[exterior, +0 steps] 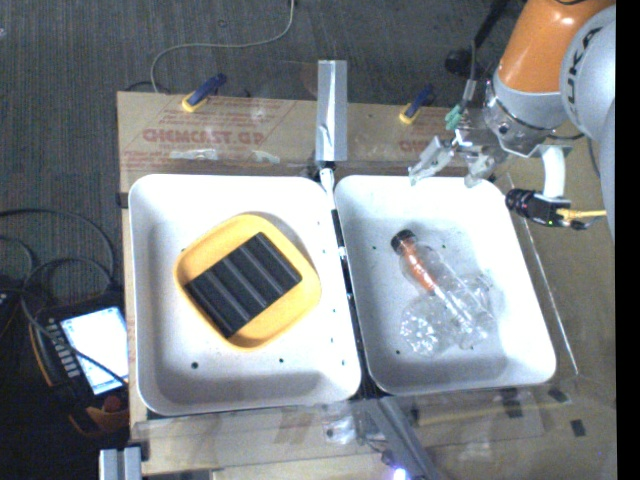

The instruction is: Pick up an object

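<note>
Gripper of mine hangs with its two fingers spread and nothing between them over my bin's far rim, the crumpled clear plastic bottle with a brown cap lying below it, long axis slanting away.

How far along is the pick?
Done: nothing lifted yet. The clear plastic bottle lies in the right bin, and the yellow and black tray lies in the left bin. In hand: the gripper hangs open over the right bin's back rim, holding nothing. Left: descend, grasp, lift.
</note>
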Controlling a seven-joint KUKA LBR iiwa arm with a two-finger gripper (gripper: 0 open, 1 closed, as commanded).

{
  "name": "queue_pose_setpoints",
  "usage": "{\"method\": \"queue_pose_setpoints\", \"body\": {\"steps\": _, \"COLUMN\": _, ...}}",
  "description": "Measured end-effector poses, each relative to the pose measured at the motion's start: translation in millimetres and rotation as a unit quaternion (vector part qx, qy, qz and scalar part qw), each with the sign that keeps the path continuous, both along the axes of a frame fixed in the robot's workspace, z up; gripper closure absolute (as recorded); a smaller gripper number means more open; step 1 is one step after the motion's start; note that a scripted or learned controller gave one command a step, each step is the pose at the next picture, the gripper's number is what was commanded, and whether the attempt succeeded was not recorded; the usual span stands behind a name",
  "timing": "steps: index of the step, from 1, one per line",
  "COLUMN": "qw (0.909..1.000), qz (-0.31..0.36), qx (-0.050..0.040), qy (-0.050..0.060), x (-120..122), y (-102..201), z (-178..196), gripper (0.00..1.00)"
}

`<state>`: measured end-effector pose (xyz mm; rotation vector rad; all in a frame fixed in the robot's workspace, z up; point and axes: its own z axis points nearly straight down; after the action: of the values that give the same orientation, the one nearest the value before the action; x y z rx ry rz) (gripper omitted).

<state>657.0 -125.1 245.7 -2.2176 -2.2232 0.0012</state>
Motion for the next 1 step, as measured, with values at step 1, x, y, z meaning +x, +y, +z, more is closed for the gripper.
{"method": "queue_pose_setpoints", "body": {"steps": 1, "qw": 0.9986, "qz": 0.054, "qx": 0.0007, "qy": -0.001, "x": -27.3, "y": 14.2, "z": -145.6, "gripper": 0.00}}
